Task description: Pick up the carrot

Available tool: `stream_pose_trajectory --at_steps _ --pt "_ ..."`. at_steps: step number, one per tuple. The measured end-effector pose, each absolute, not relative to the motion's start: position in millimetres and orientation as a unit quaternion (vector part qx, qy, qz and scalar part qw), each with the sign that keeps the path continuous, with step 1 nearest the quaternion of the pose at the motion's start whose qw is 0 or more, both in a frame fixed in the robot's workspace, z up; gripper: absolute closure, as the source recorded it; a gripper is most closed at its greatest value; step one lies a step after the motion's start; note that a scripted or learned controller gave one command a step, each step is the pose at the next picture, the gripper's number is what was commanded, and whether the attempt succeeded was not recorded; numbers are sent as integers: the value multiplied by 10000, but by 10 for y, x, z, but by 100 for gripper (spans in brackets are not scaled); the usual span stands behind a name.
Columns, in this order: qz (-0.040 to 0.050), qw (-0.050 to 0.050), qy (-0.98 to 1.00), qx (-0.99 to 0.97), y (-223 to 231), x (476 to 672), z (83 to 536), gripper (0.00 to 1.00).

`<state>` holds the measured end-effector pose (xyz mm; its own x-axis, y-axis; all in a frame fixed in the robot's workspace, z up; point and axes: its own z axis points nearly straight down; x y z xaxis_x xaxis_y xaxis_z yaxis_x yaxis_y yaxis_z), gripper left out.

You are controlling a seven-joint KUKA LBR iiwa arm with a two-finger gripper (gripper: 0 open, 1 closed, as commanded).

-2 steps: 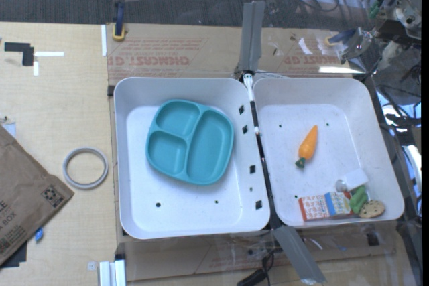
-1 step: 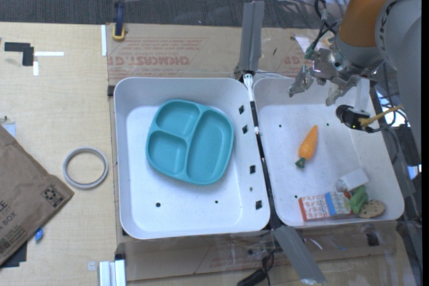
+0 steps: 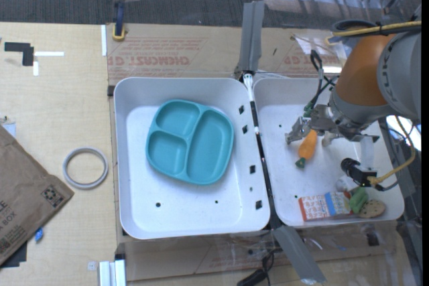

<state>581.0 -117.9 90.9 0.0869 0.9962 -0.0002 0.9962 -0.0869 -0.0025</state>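
Over right bin, fingers astride carrot

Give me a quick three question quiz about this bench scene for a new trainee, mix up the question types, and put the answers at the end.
1. True or false: the carrot lies in the left bin.
2. Which thing sits in the left bin? A) a blue divided plate B) a roll of tape C) a cardboard box
3. Fill in: the claw is at the carrot's ____ end in the picture.

Key
1. False; it lies in the right bin.
2. A; the tape and box lie on the bench, left of the bins.
3. Upper.
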Motion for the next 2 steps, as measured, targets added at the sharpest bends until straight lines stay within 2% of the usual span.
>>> stream_pose_trajectory --at_steps 1,2 --pt "11 11 -6739 -7388 -1192 5809 998 100" --pt "4 -3 -7108 -7034 -569 6229 1917 100"
